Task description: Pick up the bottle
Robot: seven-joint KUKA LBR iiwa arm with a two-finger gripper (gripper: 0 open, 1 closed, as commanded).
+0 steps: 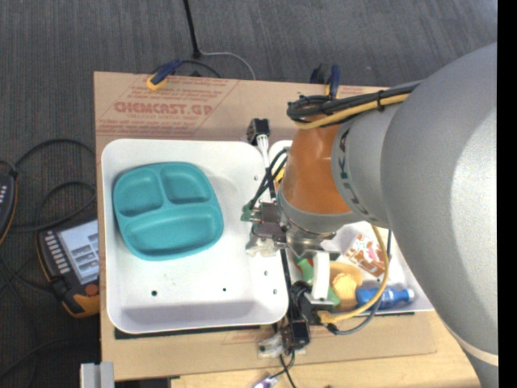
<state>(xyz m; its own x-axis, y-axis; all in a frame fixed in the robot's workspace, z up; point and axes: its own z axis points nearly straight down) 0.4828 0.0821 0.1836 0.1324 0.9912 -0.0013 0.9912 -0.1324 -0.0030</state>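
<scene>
Bottle (394,297), blue, lay on its side at the near right of the right bin (349,234), just beside a yellow object (346,285). Pincer (321,281) hung over that bin's near left part; whether apart or together could not be told. Teal divided plate (167,210) lay in the left bin (194,305).

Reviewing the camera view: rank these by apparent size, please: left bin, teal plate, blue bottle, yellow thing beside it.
1. left bin
2. teal plate
3. blue bottle and yellow thing: both small and partly hidden by the arm, so not ranked.
</scene>
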